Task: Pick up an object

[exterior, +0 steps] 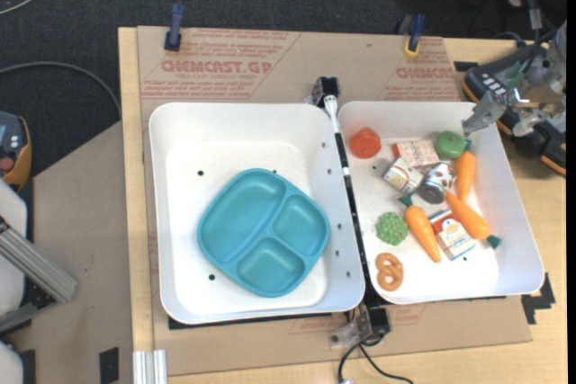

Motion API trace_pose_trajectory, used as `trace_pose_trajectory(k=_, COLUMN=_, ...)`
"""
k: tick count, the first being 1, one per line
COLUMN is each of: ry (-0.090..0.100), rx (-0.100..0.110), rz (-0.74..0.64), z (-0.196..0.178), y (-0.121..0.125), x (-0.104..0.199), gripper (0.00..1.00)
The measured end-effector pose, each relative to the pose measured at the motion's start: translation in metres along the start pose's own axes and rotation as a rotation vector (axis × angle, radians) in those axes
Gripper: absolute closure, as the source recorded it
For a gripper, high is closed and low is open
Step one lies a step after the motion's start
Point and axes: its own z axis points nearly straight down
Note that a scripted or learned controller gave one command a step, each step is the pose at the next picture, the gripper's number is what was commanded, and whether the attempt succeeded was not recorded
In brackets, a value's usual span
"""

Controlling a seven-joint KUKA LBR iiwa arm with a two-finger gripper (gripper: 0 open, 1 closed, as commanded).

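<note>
The right-hand shallow white plastic bin holds a loose heap of toy food: two glossy orange plastic carrots, a knobbly green broccoli floret, a round red-orange tomato, a brown pretzel, a small metal can, a smooth green rounded piece and a few small printed cartons. All look light, hard and rigid, nothing fragile; the carrots' tapered, shiny skins would likely slip unless pinched across the thick middle, while the bumpy broccoli and the flat-sided cartons should offer surer purchase. The pieces lie close together, some touching, so a neighbour may be nudged. The left bin carries a teal moulded three-compartment plate. The two-finger gripper sits at the right bin's upper right edge, just beside the green piece; its opening cannot be told, and nothing shows held in it
</note>
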Motion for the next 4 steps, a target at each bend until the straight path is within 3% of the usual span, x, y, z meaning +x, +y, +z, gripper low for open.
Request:
trace_pose_trajectory(k=1, ry=0.005, rx=0.015, rz=0.000, z=0.165, y=0.011, x=0.004, gripper=0.00)
trace_pose_trajectory(k=2, ry=0.004, rx=0.009, rz=0.002, z=0.187, y=-0.052, x=0.028, gripper=0.00)
trace_pose_trajectory(k=3, ry=0.005, rx=0.004, rz=-0.006, z=0.190, y=-0.042, x=0.089, gripper=0.00)
trace_pose_trajectory(k=4, ry=0.003, rx=0.008, rz=0.002, z=0.190, y=-0.097, x=0.091, gripper=0.00)
